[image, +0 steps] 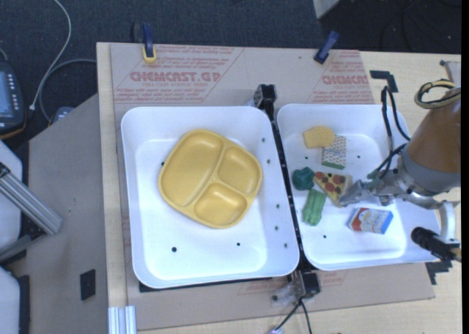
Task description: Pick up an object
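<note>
Left bin (pixel 146 252) holds a yellow tray (pixel 210 177); right bin (pixel 322 250), small toys; claw (pixel 355 192) state unclear.

Divided plate (pixel 210 177) in left bin (pixel 139 201); toy foods in right bin (pixel 352 253).

A robotics lab: a grey-and-orange industrial arm (pixel 432 153) works at a cardboard-covered bench (pixel 220 69) held by clamps (pixel 149 41), with loose cables (pixel 44 47) across dark carpet.

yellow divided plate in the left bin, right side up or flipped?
Right side up. The yellow divided plate shows its three recessed compartments facing the camera, lying flat on the left bin's floor.
</note>
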### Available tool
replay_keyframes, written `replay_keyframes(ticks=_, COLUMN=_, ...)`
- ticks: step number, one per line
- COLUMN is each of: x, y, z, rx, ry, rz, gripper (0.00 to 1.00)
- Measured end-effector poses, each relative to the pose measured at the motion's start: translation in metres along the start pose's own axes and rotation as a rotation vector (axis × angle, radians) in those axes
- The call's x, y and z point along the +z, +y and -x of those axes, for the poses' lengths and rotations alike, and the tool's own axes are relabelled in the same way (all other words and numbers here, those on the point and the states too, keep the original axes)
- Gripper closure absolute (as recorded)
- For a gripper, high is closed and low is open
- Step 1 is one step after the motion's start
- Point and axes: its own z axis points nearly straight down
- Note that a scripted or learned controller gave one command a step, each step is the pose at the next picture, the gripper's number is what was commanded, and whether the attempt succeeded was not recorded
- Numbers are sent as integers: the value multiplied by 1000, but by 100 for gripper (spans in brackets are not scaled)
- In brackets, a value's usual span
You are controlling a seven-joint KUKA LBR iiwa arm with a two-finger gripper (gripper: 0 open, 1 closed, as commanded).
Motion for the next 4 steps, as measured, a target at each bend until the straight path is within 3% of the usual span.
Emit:
replay_keyframes(ticks=1, x=-6, y=-3, z=1, rx=2, ry=-3, rz=-6, gripper=100)
replay_keyframes(ticks=4, x=-148, y=16, z=-14, rx=0, ry=-6, rz=1, gripper=100)
